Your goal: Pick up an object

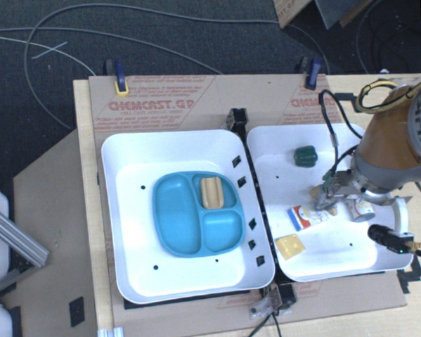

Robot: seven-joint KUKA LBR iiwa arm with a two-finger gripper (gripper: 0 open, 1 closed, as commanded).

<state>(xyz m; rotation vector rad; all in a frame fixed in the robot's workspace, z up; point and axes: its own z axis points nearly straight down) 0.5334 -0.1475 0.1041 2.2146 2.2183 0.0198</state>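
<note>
You have the grey arm's two-finger gripper low in the right white bin, near that bin's centre, reaching in from three o'clock. Whether it is apart or together, you cannot tell; the metal parts blur into one another there.

The likeliest thing for this try is the small flat packet with red, white and blue print, lying just at the gripper's seven o'clock, close enough that it may be touching the tip. Expect it to be light, thin and a bit slick, probably flexible; a flat-lying packet gives little edge to grip, so you would do best to pinch across its short side. Its long axis seems to run from about eight o'clock to two o'clock, though it is too small to be sure.

Elsewhere in the same bin, a dark green rounded lump sits toward twelve o'clock, well apart, and a pale yellow square block lies near the seven o'clock corner. In the left white bin, a blue divided plastic tray holds a tan oblong piece.
</note>
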